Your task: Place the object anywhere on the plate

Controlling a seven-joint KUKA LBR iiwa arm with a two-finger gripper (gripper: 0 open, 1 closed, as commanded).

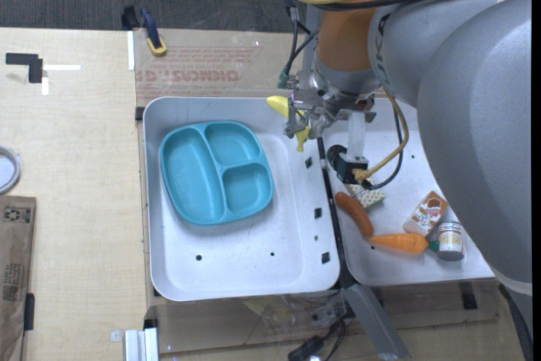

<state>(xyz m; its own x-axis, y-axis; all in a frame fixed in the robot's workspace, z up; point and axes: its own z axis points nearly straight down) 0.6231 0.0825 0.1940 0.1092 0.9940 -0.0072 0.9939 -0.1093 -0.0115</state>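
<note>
We see the gripper (297, 128) grasping a yellow banana (281, 106) above the left bin (292, 182). The blue plate (217, 172) lies apart from it.

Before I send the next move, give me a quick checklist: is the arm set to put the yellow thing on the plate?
1. Object at the gripper: a yellow object sits right at it. Held between the fingers: cannot tell.
2. Plate in place: ok, blue, flat in the left bin.
3. Plate free to receive: ok, all three compartments show bare blue.
4. Gripper above the plate: not ok, it is off the plate's right edge, near the wall between the bins.
5. Path toward the plate: ok, only bare bin floor lies between.
6. Right bin items apart from the gripper: ok, sausage and carrot lie nearer the camera.
</note>
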